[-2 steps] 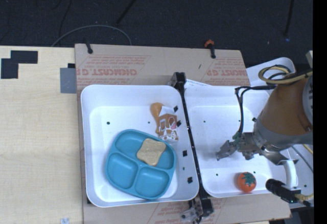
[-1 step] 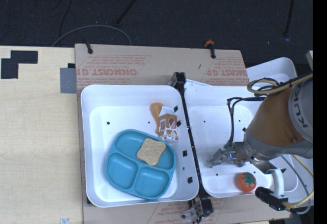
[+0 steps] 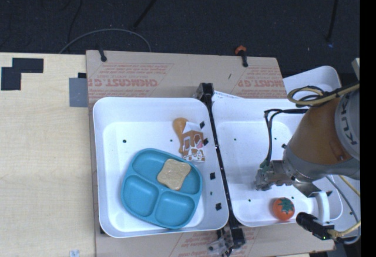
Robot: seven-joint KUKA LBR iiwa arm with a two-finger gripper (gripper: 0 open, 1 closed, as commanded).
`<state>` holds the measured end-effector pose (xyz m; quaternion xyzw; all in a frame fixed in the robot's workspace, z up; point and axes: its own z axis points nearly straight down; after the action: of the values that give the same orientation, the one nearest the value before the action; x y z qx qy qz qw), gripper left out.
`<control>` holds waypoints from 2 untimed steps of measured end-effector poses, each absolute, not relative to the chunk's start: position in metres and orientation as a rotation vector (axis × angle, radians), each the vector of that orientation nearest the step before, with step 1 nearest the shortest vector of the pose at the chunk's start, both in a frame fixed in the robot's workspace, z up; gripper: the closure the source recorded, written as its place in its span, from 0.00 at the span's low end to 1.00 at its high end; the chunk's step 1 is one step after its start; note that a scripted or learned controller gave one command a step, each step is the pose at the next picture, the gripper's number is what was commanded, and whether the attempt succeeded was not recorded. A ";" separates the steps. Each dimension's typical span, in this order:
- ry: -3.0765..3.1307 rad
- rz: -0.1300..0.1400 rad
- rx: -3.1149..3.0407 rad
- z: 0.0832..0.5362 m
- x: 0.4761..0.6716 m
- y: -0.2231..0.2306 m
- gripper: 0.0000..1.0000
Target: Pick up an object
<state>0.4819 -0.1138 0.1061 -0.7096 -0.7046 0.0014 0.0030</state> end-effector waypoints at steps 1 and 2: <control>-2.223 -0.002 -2.222 0.168 0.484 -0.118 1.00; -2.223 -0.001 -2.221 0.215 0.491 -0.123 1.00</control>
<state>0.4914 -0.1232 0.2145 -0.7068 -0.7074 -0.0003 -0.0005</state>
